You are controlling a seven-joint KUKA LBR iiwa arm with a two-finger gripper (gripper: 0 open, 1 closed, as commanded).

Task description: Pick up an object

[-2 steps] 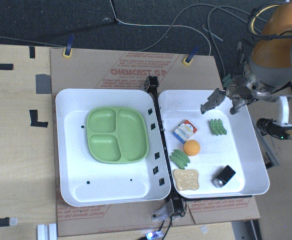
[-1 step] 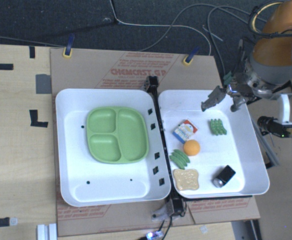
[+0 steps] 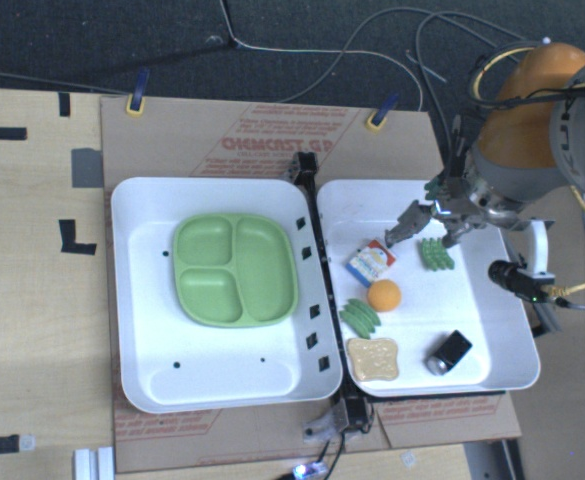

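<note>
Hovering with fingers spread and nothing between them, the gripper (image 3: 432, 230) hangs just above the green toy (image 3: 436, 255), apparently lining up a grasp.

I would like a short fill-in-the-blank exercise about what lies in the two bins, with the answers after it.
1. The green divided plate lies in the ____ bin.
2. The orange ball lies in the ____ bin.
3. The toast slice lies nearer the ____ edge of the view than the ball does.
4. The gripper hangs over the ____ bin.

Answers: left; right; bottom; right
</note>
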